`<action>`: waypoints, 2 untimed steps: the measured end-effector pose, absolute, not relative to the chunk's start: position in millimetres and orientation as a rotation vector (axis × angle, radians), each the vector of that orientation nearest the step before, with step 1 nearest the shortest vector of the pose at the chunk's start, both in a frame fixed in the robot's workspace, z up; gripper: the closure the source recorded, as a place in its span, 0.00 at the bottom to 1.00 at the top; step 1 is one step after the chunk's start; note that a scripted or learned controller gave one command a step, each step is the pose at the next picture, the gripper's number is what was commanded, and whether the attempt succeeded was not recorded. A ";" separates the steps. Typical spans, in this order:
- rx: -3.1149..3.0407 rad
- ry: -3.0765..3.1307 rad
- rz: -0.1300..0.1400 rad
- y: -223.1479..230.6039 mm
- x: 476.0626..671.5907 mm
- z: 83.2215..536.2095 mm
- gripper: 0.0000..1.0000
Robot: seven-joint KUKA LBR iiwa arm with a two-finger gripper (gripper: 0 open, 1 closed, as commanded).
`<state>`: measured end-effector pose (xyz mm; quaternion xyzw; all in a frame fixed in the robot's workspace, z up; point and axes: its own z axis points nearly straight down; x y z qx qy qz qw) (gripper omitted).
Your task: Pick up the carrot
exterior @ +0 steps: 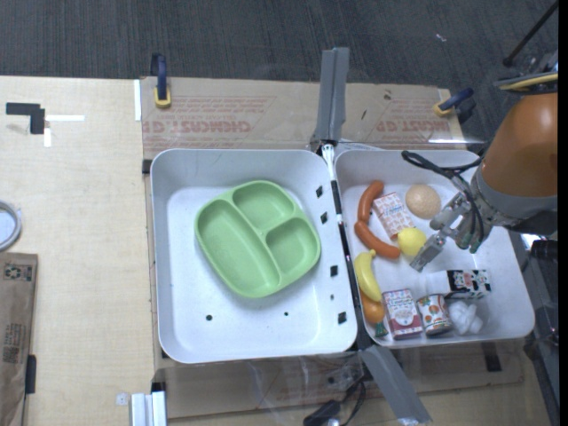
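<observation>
Gripper (433, 248) is hanging over the right bin (510, 264), reaching in from the right under the arm's orange band (524, 149). Fingers are standing apart, nothing sitting between them; the lower finger is pointing down-left, its tip lying just beside the lemon (411, 240).

Lemon is resting near the bin's middle, with a tan egg-like ball (423, 201) just above it and a small red-and-white carton (390, 214) to its left.

Carrot (376, 240) is lying left of the lemon, an orange curved piece running from the bin's left side toward the lemon and touching or nearly touching it. A second orange-red sausage shape (369, 200) is lying above it. A banana (366, 274) is sitting below the carrot, along the bin's left wall.

Along the bin's near edge: two small red cartons (401, 312), a black-and-white carton (468, 281), a crumpled white item (463, 316).

Left bin (177, 318) is holding a green divided plate (257, 236).
</observation>
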<state>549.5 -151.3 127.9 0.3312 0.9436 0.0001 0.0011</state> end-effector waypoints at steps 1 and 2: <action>0.483 3.088 -0.001 -122.3 587.5 99.2 0.00; 0.856 3.004 0.000 -169.7 540.8 99.5 0.00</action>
